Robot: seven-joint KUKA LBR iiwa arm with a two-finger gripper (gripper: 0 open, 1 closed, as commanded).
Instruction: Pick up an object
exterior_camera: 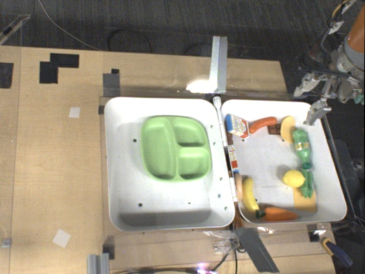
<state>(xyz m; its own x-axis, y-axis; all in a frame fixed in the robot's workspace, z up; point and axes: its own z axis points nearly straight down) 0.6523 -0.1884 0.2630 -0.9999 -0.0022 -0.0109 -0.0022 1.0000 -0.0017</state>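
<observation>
Approach step, nothing grasped. Gripper [319, 104] hovers above right bin's [336, 178] far right corner; finger opening can't tell, nothing seen between them. Nearest targets: green bottle [301, 143] and lemon [293, 179] along the right edge. Next move: descend over one, centred.

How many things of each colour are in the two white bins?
Green: 3 (divided plate, bottle, small green thing below it)
Yellow: 3 (lemon, banana, round piece)
Orange: 3 (carrot, sausage shape, block)
White, red and blue: 1 (packet)
Total: 10
</observation>
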